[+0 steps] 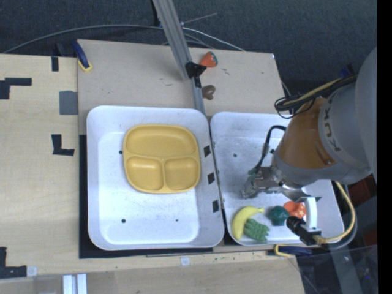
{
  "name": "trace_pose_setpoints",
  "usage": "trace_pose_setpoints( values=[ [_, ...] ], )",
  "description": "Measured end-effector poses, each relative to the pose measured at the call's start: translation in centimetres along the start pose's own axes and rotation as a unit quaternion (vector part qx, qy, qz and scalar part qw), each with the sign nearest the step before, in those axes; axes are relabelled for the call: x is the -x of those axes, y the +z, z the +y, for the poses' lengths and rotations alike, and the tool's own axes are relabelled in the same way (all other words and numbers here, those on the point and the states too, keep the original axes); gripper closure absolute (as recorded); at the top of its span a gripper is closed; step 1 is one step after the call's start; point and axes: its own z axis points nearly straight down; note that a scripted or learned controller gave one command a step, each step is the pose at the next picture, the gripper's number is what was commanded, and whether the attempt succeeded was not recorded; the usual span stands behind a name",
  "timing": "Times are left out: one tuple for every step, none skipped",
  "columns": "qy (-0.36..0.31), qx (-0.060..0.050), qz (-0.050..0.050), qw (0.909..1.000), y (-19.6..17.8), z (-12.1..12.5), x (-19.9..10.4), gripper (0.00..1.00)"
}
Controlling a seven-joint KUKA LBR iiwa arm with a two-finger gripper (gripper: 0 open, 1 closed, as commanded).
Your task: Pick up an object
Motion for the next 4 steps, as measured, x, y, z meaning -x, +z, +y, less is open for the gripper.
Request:
trace_pose_setpoints(
  values=[
    [0.0,0.003,-0.001,1.0,-6.2,0.4,0.1,1.0],
    [0.0,0.003,-0.001,1.0,-10.4,0.5,-0.2,1.0],
    [0.0,0.002,-0.001,1.0,-12.8,0.6,-0.2,1.0],
    [-0.002,0.001,0.0,1.0,-13.5,2.4,-4.5,1.0]
  ],
)
